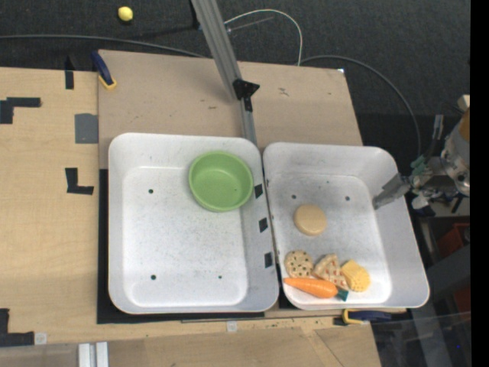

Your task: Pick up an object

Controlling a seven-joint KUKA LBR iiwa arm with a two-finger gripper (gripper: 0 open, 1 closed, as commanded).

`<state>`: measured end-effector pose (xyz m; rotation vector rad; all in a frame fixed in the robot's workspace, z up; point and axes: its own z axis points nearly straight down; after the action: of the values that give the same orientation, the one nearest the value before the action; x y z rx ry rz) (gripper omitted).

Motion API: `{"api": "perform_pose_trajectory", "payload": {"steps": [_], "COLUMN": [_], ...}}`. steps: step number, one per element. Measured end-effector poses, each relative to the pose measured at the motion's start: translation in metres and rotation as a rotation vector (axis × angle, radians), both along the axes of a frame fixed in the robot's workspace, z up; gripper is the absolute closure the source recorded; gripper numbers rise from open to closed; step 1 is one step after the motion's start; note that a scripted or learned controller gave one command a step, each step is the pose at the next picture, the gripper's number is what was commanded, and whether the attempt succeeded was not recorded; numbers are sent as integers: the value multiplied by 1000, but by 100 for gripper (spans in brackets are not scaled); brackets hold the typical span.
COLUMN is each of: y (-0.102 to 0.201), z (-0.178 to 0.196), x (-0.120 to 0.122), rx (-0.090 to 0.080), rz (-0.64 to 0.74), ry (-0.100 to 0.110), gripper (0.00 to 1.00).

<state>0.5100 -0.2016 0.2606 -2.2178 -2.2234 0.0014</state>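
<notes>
The hand (393, 189) hangs over the right rim of the right shallow white plastic bin (397, 228), at the end of an arm that enters from the right edge of the view. A grey finger-like part slants down and left from the wrist toward the bin's edge, but whether the hand is spread or closed cannot be told from this angle, and nothing can be seen held in it.

Left of the hand and a little toward the camera, on the bin floor, lies a round tan disc-shaped biscuit-like piece (310, 220). Farther toward the camera from the hand, along the near wall of the same bin, four toy foods sit close together: a round brown waffle-patterned cookie (298, 264), a pale lotus-root-like slice with holes (327, 266), a yellow bumpy corn piece (356, 276), and a long orange plastic carrot (310, 287) lying flat in front of them.

Well to the left of the hand, in the far right corner of the left shallow white bin (130, 228), stands a light green round plastic bowl (221, 180), upright. Both bins rest side by side on the tan wooden surface (46, 228).
</notes>
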Motion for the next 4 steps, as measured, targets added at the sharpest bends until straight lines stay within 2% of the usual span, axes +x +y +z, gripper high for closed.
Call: {"api": "perform_pose_trajectory", "payload": {"steps": [1,2,4], "y": [0,2,-7], "z": [0,-64,-171], "x": [0,-4,-12], "rx": [0,2,-1], "rz": [0,-2,-1], "ry": [0,6,0], "gripper": [0,0,0]}}
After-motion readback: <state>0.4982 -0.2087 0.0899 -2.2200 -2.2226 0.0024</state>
